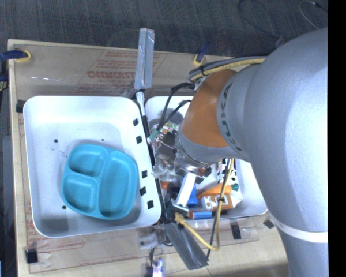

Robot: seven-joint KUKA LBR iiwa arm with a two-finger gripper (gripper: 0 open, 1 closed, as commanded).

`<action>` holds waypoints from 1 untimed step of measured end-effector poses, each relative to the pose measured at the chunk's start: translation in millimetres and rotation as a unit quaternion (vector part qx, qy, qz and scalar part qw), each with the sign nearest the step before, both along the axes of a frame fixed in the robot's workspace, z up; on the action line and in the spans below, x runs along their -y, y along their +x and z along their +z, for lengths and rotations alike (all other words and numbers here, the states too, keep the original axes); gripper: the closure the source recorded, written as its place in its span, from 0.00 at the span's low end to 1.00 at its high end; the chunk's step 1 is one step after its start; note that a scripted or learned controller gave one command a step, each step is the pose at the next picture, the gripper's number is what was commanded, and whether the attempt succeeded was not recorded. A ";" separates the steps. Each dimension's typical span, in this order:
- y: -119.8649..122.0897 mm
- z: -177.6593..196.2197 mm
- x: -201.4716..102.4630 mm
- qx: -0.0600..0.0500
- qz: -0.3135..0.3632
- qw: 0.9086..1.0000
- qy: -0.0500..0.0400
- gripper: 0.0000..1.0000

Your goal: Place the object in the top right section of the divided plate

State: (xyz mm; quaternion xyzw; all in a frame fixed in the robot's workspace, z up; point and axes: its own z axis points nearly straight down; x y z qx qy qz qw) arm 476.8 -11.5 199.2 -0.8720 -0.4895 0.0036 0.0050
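Grey arm [277, 131] reaching from right, orange-banded wrist [205, 117] angled down.

You're looking at a divided plate [100, 180] of smooth turquoise plastic with a soft, semi-matt sheen. The left bin [46, 131] holding it is white plastic, slightly glossy and marked with a few dark specks. The bench [75, 68] reads as pale raw wood (red lettering is printed on it). The arm [277, 131] has a smooth grey painted shell, matt to satin, and its orange band [203, 114] looks glossier. The floor [75, 10] beyond is dark, rough carpet.
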 end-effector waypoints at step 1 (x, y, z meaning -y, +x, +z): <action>0.0 41.2 -18.5 0.004 -0.066 0.998 -0.002 1.00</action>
